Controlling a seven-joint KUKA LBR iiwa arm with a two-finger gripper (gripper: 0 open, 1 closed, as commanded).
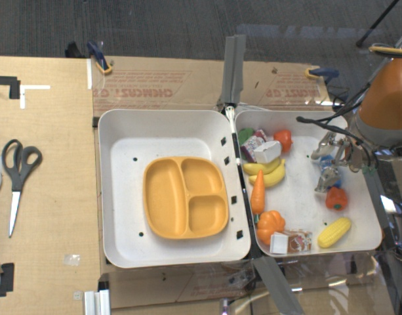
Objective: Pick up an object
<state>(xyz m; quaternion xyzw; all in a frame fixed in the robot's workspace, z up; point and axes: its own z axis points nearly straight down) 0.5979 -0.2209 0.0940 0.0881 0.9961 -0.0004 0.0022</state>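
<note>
My gripper (329, 170) hangs over the right side of the right bin (299, 195), reaching in from the right below the orange wrist band. Just below it lies a red-orange toy fruit (337, 199), very close to the gripper tip; I cannot tell if they touch. Other toys in this bin are a yellow corn cob (334, 232), an orange pepper (269, 222), a carrot (258, 192), bananas (267, 172), a red tomato (283, 140), a white box (266, 151) and a small packet (290, 242).
The left bin (122, 176) holds a yellow divided plate (185, 197). Scissors (17, 176) lie on the wooden bench at far left. Blue clamps (99, 58) hold cardboard behind the bins. A bare patch of the right bin's floor shows between the carrot and the gripper.
</note>
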